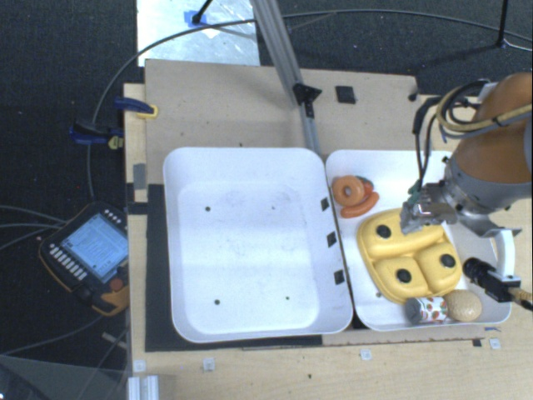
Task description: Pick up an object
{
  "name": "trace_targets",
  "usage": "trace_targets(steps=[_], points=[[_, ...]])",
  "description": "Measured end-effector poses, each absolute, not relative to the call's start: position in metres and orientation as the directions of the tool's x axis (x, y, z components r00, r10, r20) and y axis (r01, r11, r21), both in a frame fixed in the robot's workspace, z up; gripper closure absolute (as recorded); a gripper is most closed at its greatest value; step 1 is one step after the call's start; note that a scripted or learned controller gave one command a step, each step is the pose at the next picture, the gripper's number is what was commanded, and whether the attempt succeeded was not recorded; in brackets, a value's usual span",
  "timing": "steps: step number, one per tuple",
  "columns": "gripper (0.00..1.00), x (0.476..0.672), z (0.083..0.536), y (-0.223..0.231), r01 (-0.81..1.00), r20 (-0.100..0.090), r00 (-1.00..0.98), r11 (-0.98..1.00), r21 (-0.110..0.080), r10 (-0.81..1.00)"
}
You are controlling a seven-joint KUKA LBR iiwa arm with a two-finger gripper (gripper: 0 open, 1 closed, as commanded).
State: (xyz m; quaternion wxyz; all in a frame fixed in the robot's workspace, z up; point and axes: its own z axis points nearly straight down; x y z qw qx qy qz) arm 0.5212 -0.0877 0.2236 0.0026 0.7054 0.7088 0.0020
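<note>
Hand (419, 209) sits over the right bin (346, 167), touching a chunky yellow block (408, 257) with dark holes; we cannot tell its grip state.

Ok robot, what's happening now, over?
Tool down on yellow block toy, right bin. Nothing lifted. Orange ring toy, small can, beige ball close by.
</note>
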Motion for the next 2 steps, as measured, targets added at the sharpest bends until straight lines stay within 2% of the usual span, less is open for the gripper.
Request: trace_targets(steps=[1,2], points=[[1.0,0.524,0.283,-0.097,1.0,-0.002,-0.004,0.004,0.009,1.0],[1.0,0.53,0.262,-0.044,1.0,0.002,-0.009,0.009,0.001,1.0]])
